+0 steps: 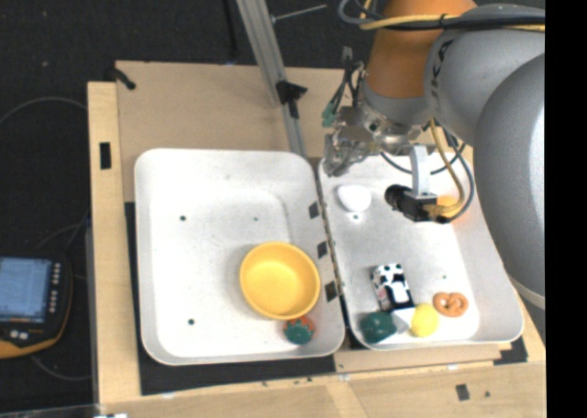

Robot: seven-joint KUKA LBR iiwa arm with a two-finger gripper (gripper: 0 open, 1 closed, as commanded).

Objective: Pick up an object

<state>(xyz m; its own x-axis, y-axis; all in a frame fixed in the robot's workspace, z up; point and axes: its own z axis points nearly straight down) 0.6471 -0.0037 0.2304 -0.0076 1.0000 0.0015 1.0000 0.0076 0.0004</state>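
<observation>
Claw (337, 161) hovers above right bin (477, 260) (far-left corner), near white object (353, 197).

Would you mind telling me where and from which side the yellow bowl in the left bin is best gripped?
Probably by its rim. The yellow bowl sits upright, mouth open to the camera, too wide to span. Come straight down with one finger inside and one outside the wall, on its upper-left edge: there the left bin's floor is bare, while a small teal and orange object lies against its lower right.
</observation>
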